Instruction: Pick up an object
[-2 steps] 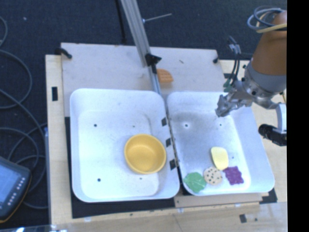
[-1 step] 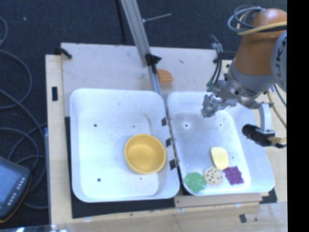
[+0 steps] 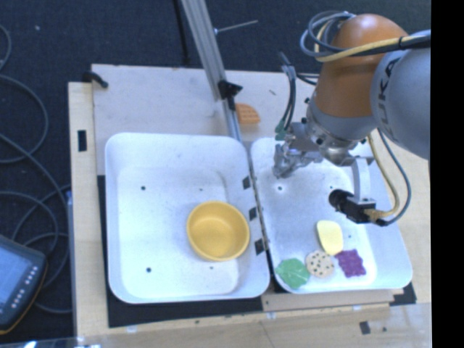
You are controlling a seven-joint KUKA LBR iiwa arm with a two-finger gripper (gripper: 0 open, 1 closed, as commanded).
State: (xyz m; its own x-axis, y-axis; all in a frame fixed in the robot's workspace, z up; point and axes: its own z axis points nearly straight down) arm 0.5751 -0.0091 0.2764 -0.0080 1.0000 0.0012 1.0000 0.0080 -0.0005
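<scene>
two bins [image 3: 123,194] | one yellow bowl [image 3: 217,230] - left | four small pieces [image 3: 330,235] - right | gripper [image 3: 284,164] grip unclear

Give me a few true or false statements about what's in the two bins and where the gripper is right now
1. The yellow bowl sits in the left bin. True.
2. The gripper hangs over the right bin. True.
3. The purple piece lies inside the bowl. False: it lies in the right bin, beside the cookie.
4. The green piece is at the right bin's far edge. False: it lies at the near edge.
5. The bowl is upside down. False: it is upright.
</scene>
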